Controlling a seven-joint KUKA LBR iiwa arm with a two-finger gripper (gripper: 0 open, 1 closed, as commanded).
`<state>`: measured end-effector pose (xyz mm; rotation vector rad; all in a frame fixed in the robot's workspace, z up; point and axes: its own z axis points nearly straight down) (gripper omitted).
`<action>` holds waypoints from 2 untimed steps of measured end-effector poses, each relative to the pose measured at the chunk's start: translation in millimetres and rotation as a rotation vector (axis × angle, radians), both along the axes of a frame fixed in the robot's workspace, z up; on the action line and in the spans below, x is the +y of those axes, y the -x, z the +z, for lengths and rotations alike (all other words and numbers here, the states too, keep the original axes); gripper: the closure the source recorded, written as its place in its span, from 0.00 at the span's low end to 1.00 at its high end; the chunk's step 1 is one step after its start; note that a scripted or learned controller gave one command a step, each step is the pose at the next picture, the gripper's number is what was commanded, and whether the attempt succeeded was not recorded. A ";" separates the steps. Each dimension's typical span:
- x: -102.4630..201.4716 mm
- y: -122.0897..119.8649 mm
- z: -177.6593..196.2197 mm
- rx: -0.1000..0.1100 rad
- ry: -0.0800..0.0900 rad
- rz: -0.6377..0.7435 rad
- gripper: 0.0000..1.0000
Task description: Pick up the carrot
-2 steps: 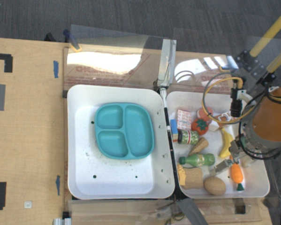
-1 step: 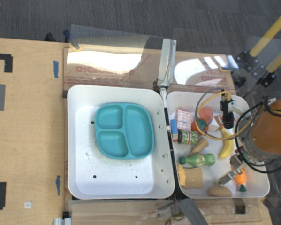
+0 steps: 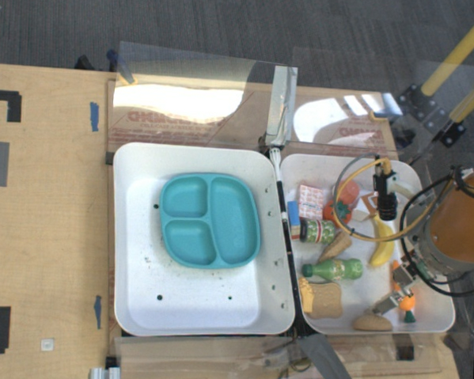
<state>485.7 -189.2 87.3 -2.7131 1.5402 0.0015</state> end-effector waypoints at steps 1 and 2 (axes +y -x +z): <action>10.1 3.0 -1.1 -0.001 0.018 0.295 0.00; 17.3 -6.3 -2.5 0.003 0.017 0.613 0.00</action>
